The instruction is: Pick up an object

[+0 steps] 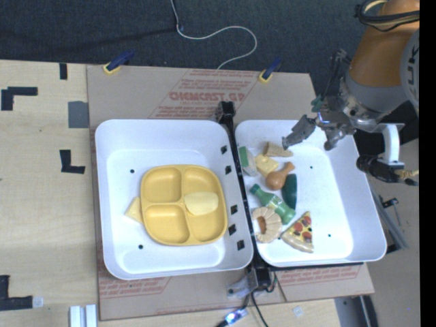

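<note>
My gripper (315, 136) hangs over the far right part of the right bin (344, 213), fingers spread wide, nothing between them. One finger (297, 133) points down-left toward the toy pile; the other (336, 137) sits off to its right. So I judge this to be the approach step: open hand, above the goods, no contact yet.

Just beside my left fingertip lies a pale wedge (277, 149), and close below it a yellow piece (267, 165). Next down is a brown drumstick-shaped toy (278, 176), touching a dark green piece (291, 190). Further toward the near rim sit a green bottle-like toy (271, 201), a tan ridged shell shape (265, 223) and a pizza slice (300, 231). All of it crowds the bin's left half, hard against the divider.

Any of these will do. The pale wedge is nearest, so my next move likely calls for a short shift left and a descent, fingers straddling it without catching the neighbours.

Out beyond, the left bin (112, 182) holds a yellow divided tray (163, 220) with a pale lump (201, 202) in one compartment.
</note>
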You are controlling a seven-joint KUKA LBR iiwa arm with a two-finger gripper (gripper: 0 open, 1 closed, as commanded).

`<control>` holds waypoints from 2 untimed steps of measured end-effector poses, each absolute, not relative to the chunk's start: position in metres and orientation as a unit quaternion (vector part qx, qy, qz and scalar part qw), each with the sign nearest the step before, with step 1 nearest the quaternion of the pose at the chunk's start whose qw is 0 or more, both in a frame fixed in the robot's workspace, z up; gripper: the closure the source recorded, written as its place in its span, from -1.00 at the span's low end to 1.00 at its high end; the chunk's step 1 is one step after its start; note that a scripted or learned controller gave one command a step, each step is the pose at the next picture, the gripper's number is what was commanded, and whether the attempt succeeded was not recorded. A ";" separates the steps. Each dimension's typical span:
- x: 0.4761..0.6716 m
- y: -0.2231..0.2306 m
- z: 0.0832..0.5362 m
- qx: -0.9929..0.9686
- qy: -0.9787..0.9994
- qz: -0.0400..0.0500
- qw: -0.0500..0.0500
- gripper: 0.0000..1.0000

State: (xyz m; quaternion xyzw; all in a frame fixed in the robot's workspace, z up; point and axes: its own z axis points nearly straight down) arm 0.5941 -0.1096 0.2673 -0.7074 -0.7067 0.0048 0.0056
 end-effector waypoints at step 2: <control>0.595 -0.108 0.232 -0.706 -0.708 0.002 0.002 -1.00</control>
